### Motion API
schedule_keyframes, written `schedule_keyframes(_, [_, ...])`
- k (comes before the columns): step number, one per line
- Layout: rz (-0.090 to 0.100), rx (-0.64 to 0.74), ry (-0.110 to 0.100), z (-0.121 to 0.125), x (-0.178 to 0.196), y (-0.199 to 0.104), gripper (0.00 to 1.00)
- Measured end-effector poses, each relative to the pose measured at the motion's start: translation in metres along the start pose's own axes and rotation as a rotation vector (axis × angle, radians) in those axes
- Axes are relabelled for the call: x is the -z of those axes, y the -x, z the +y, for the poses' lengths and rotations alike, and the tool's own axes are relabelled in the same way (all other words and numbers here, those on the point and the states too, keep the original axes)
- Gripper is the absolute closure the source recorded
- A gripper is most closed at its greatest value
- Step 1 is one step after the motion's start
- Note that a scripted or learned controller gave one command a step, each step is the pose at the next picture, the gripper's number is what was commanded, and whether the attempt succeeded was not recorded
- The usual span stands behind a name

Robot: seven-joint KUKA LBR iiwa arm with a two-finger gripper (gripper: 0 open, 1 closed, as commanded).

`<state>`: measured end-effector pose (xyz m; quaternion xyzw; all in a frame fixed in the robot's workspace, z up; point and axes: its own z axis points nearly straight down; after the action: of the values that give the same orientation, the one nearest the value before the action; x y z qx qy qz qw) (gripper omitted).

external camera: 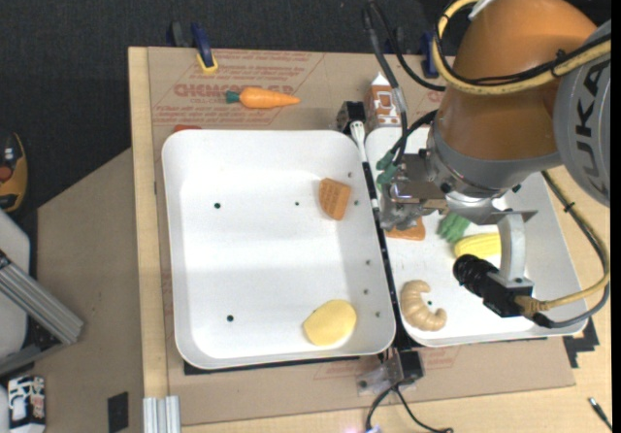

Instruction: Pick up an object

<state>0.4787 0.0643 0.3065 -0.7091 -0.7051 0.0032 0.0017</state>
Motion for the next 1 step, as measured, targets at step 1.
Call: schedule_keyframes(1, [0.001, 0.001, 0.003, 0.0223, -0.0184, 0.0361, 1.00])
